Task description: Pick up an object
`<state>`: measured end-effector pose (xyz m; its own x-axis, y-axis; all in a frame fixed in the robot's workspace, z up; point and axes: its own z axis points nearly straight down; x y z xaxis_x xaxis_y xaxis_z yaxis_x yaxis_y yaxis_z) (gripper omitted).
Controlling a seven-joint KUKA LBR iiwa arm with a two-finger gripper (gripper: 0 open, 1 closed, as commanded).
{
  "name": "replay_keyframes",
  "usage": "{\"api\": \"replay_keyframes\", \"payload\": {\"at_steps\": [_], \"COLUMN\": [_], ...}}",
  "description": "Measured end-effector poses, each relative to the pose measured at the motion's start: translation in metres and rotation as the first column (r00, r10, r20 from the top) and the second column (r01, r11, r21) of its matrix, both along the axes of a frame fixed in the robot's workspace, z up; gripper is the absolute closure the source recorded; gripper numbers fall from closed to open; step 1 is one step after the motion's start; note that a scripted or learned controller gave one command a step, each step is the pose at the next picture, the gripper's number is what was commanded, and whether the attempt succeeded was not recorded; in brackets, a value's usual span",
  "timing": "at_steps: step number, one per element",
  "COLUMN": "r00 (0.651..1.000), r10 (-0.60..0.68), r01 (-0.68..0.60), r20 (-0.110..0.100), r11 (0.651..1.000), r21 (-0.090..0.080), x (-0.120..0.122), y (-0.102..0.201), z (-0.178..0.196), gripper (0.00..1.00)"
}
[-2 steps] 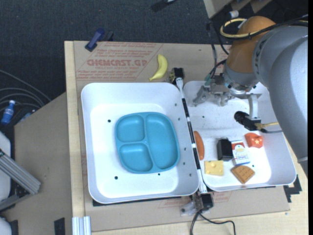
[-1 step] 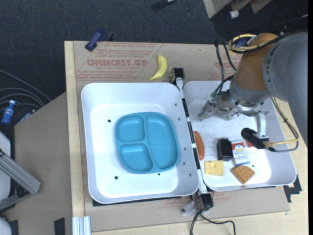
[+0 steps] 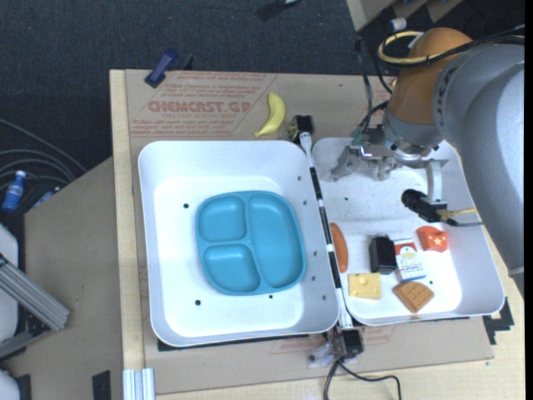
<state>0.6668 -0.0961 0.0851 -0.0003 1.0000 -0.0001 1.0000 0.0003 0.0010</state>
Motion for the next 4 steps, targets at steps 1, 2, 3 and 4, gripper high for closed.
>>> {"api": "replay_keyframes", "payload": {"at_steps": [1,2,3,4], "r00": [1.0,1.0,1.0,1.0], "r10": [-0.001,-0.002,-0.002,-0.001], "r01": [0.001,0.002,0.002,0.001], "r20": [-0.003,-0.001,-0.002,-0.004], "r11": [1.0,1.0,1.0,1.0], "r21": [0.001,0.001,0.001,0.001], "x": [-0.048,-0.047,-0.048,-0.058], "y": [0.004,0.005,0.005,0.004], "z": [-0.001,0.01,0.009,-0.001], "gripper": [0.0,1.0,0.0,0.0]}}
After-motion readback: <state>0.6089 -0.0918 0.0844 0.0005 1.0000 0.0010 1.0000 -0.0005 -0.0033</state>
